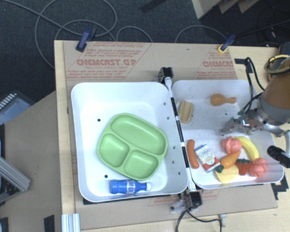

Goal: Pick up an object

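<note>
Camera view showed the gripper [236, 124] low over the right bin [203, 92], its fingers [228, 128] spread a little with nothing between them, just above a heap of toy food: a banana [250, 146], a sausage [192, 154] and a small carton [206, 156]. Whether it touched them I could not tell. The left bin [87, 105] held a green tray [132, 146] and a blue bottle [129, 187].

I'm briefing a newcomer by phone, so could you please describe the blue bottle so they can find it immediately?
Start at the left bin, the one holding the green divided plate. The blue bottle lies on its side just below that plate, near the bin's front edge. It is the sole blue item in either bin.
</note>
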